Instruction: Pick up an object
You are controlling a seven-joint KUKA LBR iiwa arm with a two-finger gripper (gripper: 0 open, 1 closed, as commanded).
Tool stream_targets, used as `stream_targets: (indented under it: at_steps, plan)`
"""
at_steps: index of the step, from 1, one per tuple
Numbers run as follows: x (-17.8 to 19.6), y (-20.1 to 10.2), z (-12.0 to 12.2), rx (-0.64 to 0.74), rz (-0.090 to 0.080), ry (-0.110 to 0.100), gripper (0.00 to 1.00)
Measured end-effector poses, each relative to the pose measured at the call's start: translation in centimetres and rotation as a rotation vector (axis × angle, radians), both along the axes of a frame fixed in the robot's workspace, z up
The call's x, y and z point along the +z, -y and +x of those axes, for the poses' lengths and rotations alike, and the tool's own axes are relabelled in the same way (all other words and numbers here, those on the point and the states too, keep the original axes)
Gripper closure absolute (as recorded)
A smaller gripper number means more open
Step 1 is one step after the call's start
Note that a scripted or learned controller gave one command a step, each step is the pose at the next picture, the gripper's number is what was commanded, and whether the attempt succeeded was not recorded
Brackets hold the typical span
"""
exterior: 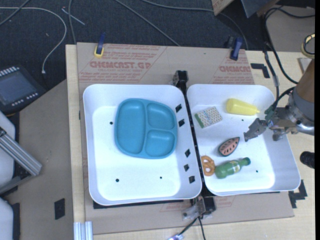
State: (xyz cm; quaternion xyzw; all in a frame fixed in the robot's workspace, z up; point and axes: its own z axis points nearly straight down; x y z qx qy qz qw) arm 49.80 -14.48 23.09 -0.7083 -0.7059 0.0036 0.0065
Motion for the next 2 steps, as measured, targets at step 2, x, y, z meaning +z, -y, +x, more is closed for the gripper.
stream_targets:
  at_steps: [2]
  plan:
    - [-5.7, -0.1, 0.4, 0.003, -0.001, 0.006, 0.0]
